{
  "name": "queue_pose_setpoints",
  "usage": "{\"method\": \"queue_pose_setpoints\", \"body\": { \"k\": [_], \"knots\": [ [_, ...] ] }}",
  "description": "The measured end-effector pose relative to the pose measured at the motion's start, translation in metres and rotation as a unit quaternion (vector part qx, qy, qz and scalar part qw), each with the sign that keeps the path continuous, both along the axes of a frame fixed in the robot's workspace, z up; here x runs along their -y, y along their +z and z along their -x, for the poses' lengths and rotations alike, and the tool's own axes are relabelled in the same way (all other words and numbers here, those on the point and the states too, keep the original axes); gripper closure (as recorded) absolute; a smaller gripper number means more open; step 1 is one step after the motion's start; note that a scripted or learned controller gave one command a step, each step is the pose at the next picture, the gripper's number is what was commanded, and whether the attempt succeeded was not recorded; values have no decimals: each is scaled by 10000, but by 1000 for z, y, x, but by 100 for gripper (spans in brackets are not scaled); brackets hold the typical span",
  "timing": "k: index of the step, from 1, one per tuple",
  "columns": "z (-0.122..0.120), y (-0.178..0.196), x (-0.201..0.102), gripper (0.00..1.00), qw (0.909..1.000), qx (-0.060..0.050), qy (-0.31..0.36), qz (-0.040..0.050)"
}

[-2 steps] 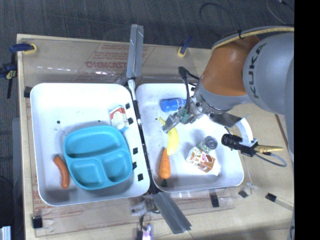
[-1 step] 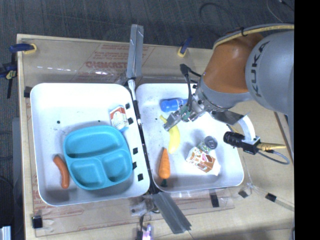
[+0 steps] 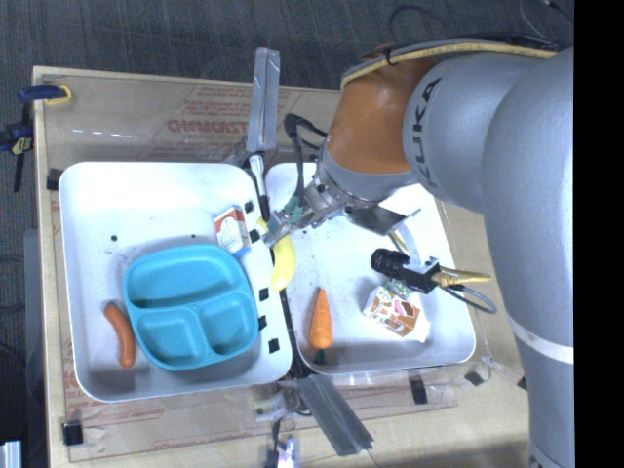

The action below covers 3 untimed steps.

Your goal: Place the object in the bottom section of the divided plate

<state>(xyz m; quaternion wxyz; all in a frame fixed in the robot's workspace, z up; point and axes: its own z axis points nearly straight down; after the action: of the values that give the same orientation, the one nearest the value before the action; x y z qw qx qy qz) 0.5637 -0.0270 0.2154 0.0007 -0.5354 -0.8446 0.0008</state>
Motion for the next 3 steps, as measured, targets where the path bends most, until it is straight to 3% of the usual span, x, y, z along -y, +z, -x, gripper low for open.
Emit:
{"method": "queue_pose_setpoints", "body": {
  "k": [1, 2, 3],
  "knots": [
    [0, 10, -1, 100, 10000, -6, 31, 3],
    [-14, 10, 28, 100, 9901, 19, 1405, 4],
    [-21, -2, -46, 100, 9631, -2, 2691, -6]
  ]
}}
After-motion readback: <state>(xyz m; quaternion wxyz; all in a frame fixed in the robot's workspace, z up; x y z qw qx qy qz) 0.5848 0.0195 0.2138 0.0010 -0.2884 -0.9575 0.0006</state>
